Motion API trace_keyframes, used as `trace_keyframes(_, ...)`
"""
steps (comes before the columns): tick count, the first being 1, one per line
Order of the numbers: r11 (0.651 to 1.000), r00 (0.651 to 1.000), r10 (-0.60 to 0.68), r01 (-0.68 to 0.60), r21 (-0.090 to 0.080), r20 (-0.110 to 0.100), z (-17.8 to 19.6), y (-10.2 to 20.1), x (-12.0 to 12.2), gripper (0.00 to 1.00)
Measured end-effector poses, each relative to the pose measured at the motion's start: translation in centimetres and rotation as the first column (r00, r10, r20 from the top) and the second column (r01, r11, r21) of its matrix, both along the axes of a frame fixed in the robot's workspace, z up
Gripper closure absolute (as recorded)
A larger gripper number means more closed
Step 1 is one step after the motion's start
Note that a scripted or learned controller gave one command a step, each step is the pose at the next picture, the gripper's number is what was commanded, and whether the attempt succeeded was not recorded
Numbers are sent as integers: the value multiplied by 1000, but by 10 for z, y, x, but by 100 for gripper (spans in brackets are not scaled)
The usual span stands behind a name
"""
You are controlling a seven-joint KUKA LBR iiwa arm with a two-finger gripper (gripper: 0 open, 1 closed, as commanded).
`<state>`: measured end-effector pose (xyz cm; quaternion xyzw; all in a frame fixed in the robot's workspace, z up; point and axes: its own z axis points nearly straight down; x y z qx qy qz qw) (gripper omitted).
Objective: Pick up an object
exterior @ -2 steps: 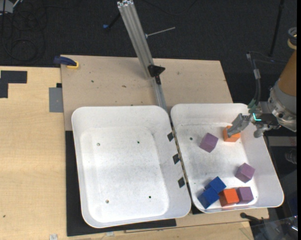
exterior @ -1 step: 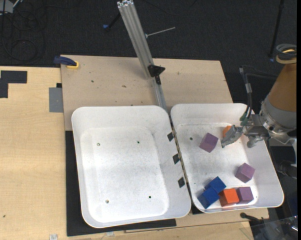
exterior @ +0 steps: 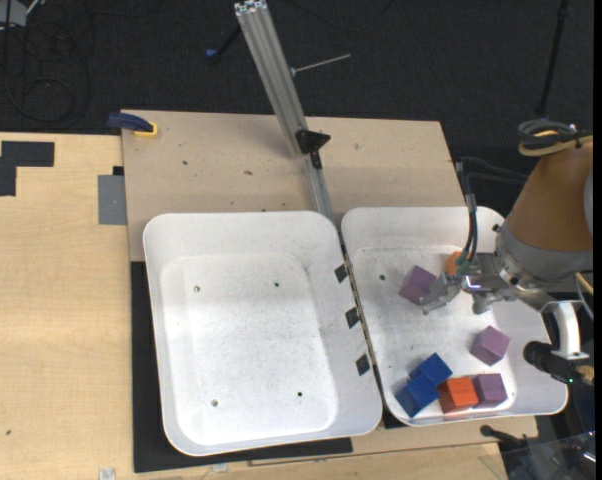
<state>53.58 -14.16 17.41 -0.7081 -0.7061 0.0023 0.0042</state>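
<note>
Nearest the camera, along the front wall of the right bin (exterior: pixel 381 238): two blue blocks (exterior: pixel 423 383) touching each other, an orange block (exterior: pixel 459 394) just beside them, and a purple block (exterior: pixel 491 388) touching the orange one. Packed tight against the front rim, so little room there for anything to slip in around them.

A little farther back, a lone purple cube (exterior: pixel 490 345) on bare bin floor, well apart from its neighbours and open on all sides.

Farther still, near the middle of the same bin, a larger purple block (exterior: pixel 417 285), with the gripper (exterior: pixel 451 288) just beside it on the right, low over the bin floor. Cannot tell how wide the gripper stands, nor whether it touches the block; nothing visibly held. Something small and orange just above the gripper, too blurred to name.

By the look of it, picking not yet done: every block on the bin floor, none lifted. Left to do: close on a block and raise it clear of the rim.

To the left, the left bin (exterior: pixel 181 238), broad and bare-floored. Beyond both bins, the brown counter (exterior: pixel 381 158) and a slanted metal bar (exterior: pixel 276 78) rising behind the gap between them.
</note>
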Motion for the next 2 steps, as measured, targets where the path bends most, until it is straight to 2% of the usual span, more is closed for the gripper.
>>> trace_keyframes(1, 1000, 1000, 0, 0, 0, -1, -64, -1, 3, 0)
trace_keyframes(2, 1000, 1000, -9, 9, -1, 4, -50, -3, 3, 100)
